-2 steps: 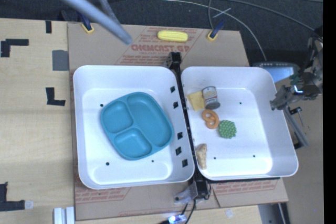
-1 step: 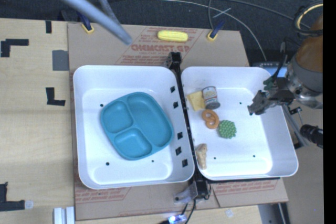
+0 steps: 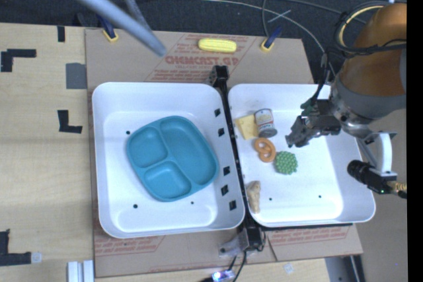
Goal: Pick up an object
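Green ball (image 3: 286, 162) lies just below-left of the gripper (image 3: 295, 137), grip state unclear

In the right bin (image 3: 330, 205) open floor is left on the right and lower side, while the left part is crowded by a can (image 3: 265, 121), a pretzel (image 3: 266, 150) and a green ball (image 3: 285, 162).

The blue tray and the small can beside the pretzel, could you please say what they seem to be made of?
The blue tray looks like moulded plastic: one even colour, a soft sheen, rounded compartment edges. The can seems to be metal with a paper label, judging by its pale shiny top and the dark printed band; at this size it could as well be a plastic toy.
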